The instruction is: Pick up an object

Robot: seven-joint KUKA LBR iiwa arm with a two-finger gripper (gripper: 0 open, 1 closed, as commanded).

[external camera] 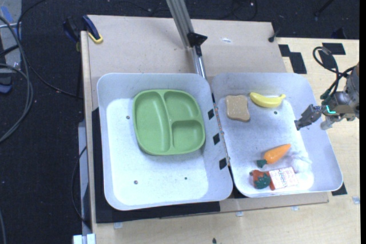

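Observation:
The right bin (286,134) holds a slice of bread (237,108) at its upper left and a yellow banana (267,100) beside it. An orange carrot (277,153) lies lower down. A red and white carton (283,179) and a small red and green piece (260,179) sit near the front edge. My gripper (310,116) hangs over the right rim of this bin, right of the banana and above the carrot. Nothing is between its fingers, which look spread.
The left bin (114,180) bears a green divided plate (169,122). A grey metal pole (178,3) slants from the top down to the gap between the bins. Black clips (216,137) line the shared edge. Cables (331,60) lie at the right.

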